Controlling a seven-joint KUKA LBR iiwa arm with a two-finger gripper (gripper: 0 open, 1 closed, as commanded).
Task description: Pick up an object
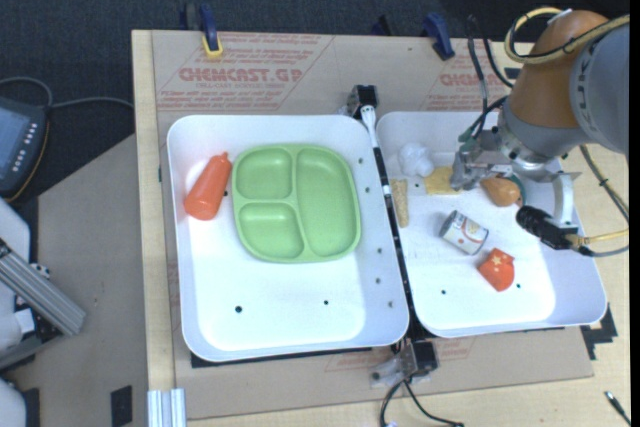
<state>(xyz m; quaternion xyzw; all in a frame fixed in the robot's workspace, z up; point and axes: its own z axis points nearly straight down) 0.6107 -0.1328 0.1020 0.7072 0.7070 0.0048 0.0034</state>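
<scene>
My gripper [468, 171] reaches down into the upper part of the right bin [530, 310], under the grey arm with its orange band. A yellow piece [439, 181] lies just left of it, and a brown rounded object [500, 189] sits just right of it, close to the wrist. Nothing shows as held. Below lie a small tin can [464, 233] on its side and a red strawberry-like object [497, 269]. A whitish crumpled object [413, 158] rests near the bin's upper left corner. A tan stick-shaped object [400, 203] lies along its left wall.
The left bin [270, 315] holds a green divided plate [297, 203] and an orange bottle-shaped object [208, 186] at its left side. Blue clamps [436, 35] grip the board's far edge. The two bins meet at a rim in the middle.
</scene>
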